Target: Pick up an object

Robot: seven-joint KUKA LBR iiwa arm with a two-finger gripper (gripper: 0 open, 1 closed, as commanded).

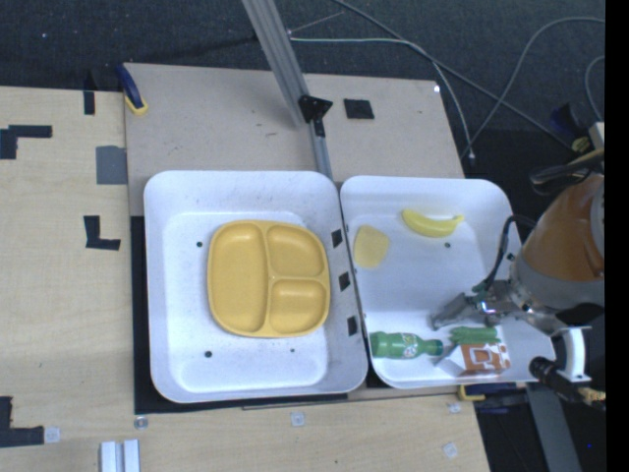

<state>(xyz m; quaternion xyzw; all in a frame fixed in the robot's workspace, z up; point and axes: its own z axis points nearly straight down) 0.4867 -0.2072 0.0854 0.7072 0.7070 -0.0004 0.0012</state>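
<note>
- While the arm (565,249) reaches in from the right edge of the camera view, its orange band sits over the right rim of the right bin (491,197), w/ grey wrist below it.
- Gripper (442,318) hangs low in the right bin, lower-middle area; fingers point left, spread apart in a narrow V, w/ nothing between them.
- Green bottle (405,344) lies on its side along the bin's front edge, just below-left of the gripper tips, near but apart; cap end points right.
- Orange-and-white packet (482,357) lies just right of the bottle, at the front-right corner, under the wrist; a small green item (472,334) sits at its top edge, touching or nearly so, can't tell which.
- Yellow banana (430,223) lies near the back of the right bin, curved, well apart from the gripper.
- Pale yellow flat round piece (371,247) rests by the bin's left wall, below-left of the banana.
- Left bin (167,264) holds a yellow divided plate (267,278) w/ three compartments, about centred, lying flat.
- Both bins sit side by side, rims touching, on a tan bench (226,116) w/ black tape marks.
- A grey metal pole (280,42) slants down from the top to the gap btwn the bins.
- Cables (511,77) trail over the dark floor at upper right.
</note>
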